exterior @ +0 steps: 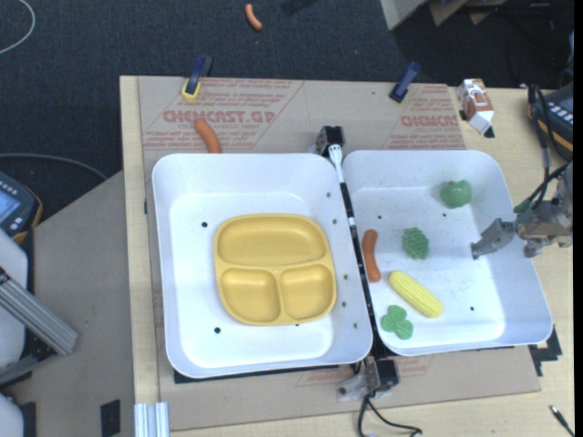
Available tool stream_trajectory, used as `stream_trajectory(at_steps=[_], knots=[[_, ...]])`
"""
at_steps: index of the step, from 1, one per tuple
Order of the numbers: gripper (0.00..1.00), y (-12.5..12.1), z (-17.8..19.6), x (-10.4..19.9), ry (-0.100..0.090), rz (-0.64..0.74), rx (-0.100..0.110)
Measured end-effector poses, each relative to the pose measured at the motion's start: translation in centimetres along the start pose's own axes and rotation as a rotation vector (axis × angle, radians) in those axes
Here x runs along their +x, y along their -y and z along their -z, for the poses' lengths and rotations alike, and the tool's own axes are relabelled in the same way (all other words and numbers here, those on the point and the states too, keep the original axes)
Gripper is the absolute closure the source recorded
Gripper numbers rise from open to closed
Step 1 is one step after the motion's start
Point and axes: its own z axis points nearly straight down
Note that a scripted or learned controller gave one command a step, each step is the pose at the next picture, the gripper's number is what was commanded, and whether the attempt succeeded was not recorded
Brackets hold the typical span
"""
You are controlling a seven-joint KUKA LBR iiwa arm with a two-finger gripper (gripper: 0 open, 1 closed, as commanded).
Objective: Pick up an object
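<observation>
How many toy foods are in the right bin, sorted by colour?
Green: 3, the green pepper, the bumpy green piece and the leafy green piece
Yellow: 1, the corn cob
Orange-red: 1, the sausage
Total: 5

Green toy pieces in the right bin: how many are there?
3. One green piece sits near the far right corner, one at the middle of the right bin, one at the near edge beside the corn.

One fixed camera looks down at a slant on both white bins [173, 244], apparently from moderate height.
</observation>
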Motion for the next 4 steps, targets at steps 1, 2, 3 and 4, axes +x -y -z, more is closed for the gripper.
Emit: stream_trajectory(at_steps=[1, 2, 3, 4], knots=[[0.00, -0.3, 0.7, 0.0, 0.004, 0.004, -0.013], [0.00, -0.3, -5.6, 0.4, 0.000, 0.004, -0.006], [0.00, -0.8, -11.0, -0.4, 0.000, 0.003, -0.007], [0.00, -0.8, -13.1, -0.3, 0.000, 0.004, -0.008]])
